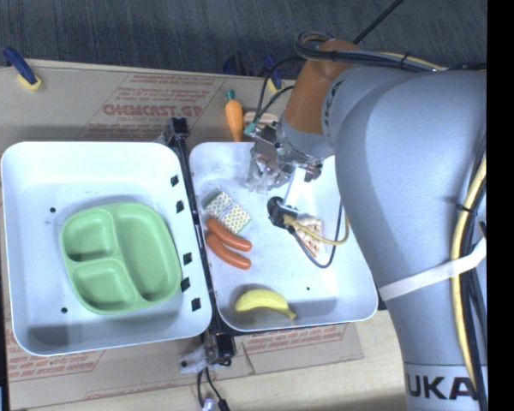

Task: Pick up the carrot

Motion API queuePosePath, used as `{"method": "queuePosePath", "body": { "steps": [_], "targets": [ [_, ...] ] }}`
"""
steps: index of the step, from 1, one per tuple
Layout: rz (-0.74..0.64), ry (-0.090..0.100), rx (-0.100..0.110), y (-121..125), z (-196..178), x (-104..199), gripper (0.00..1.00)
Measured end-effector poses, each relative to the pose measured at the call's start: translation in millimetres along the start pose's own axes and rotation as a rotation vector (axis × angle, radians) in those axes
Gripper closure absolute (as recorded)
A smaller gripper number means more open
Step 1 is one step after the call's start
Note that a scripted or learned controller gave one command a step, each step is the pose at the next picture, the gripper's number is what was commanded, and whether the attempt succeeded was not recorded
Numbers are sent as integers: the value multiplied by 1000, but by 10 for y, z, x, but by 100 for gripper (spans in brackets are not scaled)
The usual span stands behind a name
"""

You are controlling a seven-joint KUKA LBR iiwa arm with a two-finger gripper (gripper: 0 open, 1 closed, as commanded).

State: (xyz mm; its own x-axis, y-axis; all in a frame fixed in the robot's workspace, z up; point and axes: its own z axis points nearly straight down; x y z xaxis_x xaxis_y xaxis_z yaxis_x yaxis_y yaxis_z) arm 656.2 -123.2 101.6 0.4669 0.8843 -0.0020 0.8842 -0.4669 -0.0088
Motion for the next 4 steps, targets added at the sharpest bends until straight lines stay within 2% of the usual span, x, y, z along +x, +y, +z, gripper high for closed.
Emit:
{"method": "queuePosePath", "body": {
  "steps": [1, 2, 3, 4],
  "targets": [
    [129, 2, -5, -693, -904, 312, 100],
    [98, 2, -5, -885, -1444, 471, 100],
    [354, 1, -6, -1049, -1599, 394, 100],
    [354, 0, -2, -2087, -1606, 1094, 100]
  ]
}}
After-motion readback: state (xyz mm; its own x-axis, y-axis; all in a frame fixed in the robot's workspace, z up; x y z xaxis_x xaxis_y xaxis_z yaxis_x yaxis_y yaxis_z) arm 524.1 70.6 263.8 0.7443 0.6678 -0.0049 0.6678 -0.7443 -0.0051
